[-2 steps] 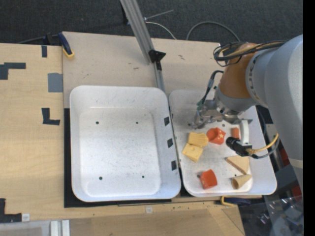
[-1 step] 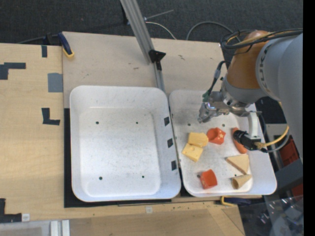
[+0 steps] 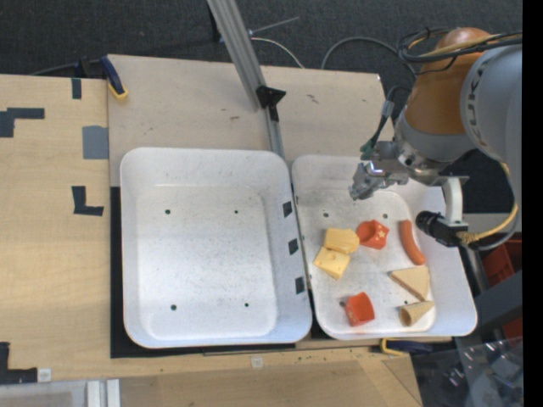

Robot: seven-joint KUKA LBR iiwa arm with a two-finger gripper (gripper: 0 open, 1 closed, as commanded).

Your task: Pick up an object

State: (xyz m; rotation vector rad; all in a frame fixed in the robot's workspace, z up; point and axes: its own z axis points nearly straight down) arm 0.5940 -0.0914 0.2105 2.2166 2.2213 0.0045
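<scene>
Pincer [image 3: 366, 185] above right bin [image 3: 316, 176], near red piece [image 3: 372, 234]

Two shallow white plastic bins, dark-speckled: left bin [image 3: 204, 244], right bin [image 3: 327, 185]. Right bin: two yellow cheese-like blocks [image 3: 337, 251], red chunk [image 3: 372, 234], red cube [image 3: 360, 309], orange-red sausage [image 3: 411, 242], tan wedges [image 3: 413, 282]. Light wooden bench [image 3: 51, 227] w/ dark tape marks.

From where I stand, nothing here can be read: no words, numbers, brand names or signs on the desk [image 3: 195, 100], on either white bin [image 3: 136, 227], or on the arm [image 3: 475, 83]. The dark tape pieces [image 3: 85, 200] on the wood form no letters.
</scene>
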